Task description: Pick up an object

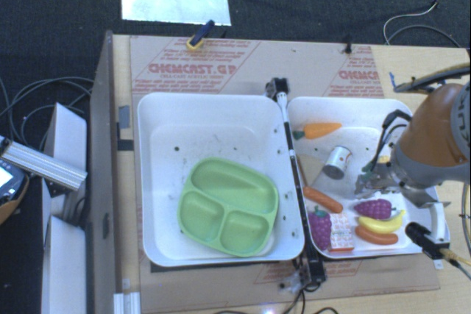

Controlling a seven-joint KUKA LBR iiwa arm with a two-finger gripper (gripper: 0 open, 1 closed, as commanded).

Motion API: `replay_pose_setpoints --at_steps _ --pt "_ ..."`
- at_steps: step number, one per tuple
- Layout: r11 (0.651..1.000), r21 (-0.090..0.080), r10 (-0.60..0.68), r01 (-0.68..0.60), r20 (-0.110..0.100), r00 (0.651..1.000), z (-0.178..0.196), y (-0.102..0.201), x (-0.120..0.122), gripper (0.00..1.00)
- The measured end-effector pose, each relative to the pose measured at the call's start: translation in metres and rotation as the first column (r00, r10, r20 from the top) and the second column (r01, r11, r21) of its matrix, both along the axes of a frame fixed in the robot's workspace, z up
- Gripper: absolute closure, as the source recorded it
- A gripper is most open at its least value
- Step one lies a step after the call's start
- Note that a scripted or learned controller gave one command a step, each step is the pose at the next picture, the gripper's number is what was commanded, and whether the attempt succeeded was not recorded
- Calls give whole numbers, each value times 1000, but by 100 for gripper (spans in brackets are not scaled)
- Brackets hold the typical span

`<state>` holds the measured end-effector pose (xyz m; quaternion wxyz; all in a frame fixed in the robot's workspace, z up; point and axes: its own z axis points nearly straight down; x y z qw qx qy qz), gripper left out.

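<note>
The gripper (366, 184) hangs low in the right bin (353, 118), at 3 o'clock of the bench; whether it pinches anything I cannot tell. A silver can (336, 162) lies just at its 10 o'clock, purple grapes (374, 209) just at its 5 o'clock. A green tray (228, 207) sits in the left bin (213, 114).

Bright even overhead light; soft blur; faint shadows
</note>
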<state>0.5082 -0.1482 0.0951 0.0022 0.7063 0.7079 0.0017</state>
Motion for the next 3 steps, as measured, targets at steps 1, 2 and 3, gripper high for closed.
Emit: replay_pose_setpoints --at_steps 1,2,3 --pt "1000 0 0 0 0 1000 0 0 0 0" --pt "1000 -2 0 0 -1 1000 61 -40 32 0" --pt "1000 1 -1 1 -5 1000 -11 -20 -21 0"
